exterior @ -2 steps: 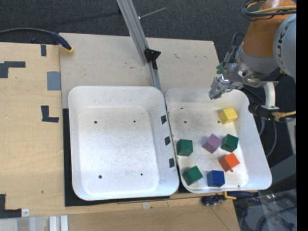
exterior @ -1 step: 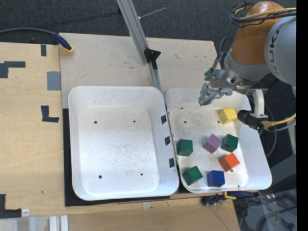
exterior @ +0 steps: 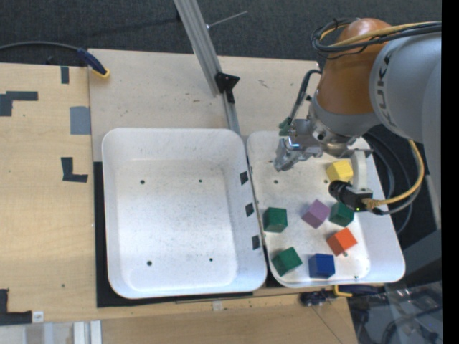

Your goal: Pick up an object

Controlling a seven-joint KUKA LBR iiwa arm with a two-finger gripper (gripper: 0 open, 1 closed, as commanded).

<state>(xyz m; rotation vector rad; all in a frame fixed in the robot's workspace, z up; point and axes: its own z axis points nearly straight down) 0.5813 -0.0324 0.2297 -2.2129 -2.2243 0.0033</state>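
The right bin (exterior: 287,185) holds several small blocks: a yellow one (exterior: 340,170), a purple one (exterior: 315,213), an orange one (exterior: 342,241), a blue one (exterior: 322,265), and green ones at the left (exterior: 275,219), at the front (exterior: 287,260) and beside the purple one (exterior: 342,213). My gripper (exterior: 285,158) hangs over the back left part of this bin, left of the yellow block, with nothing visible between its fingers. The grey arm with its orange band (exterior: 351,70) reaches in from the right.
The left bin (exterior: 172,206) lies beside the right one. A slanted metal pole (exterior: 204,45) crosses the bench behind the bins. Cables (exterior: 398,188) hang along the right bin's right side.
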